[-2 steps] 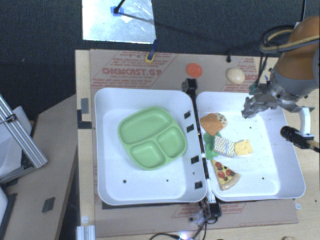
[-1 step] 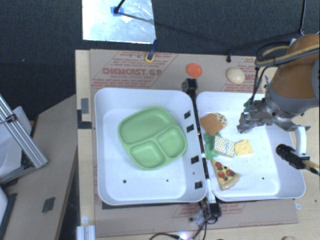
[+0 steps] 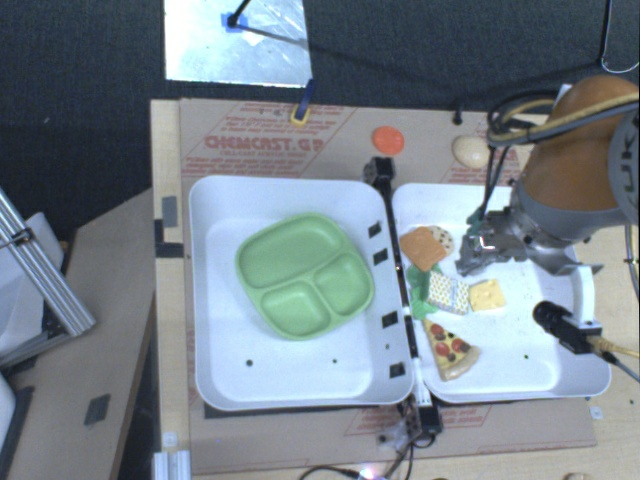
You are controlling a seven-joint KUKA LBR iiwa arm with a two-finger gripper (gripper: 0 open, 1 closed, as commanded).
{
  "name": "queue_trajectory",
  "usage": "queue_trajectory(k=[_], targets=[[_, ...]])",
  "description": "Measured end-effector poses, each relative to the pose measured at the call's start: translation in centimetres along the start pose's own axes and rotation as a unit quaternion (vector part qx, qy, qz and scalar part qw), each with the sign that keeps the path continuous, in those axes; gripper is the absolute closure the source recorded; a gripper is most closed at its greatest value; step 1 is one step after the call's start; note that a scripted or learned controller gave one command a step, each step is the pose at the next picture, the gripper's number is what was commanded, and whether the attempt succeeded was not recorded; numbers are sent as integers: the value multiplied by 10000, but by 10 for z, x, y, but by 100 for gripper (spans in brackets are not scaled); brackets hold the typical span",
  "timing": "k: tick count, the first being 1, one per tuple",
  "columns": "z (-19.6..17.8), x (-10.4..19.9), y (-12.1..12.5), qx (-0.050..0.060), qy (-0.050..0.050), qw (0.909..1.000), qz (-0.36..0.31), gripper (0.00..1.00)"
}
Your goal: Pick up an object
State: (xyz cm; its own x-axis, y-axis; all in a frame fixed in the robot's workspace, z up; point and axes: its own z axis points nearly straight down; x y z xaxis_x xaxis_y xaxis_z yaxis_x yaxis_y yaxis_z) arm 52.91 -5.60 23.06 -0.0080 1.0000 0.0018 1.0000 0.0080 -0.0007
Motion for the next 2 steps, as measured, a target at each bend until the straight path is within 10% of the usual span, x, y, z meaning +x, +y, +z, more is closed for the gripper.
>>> queue_trajectory(k=[2], targets=[[16,-13,-3,-4,-8,10000,37,100]])
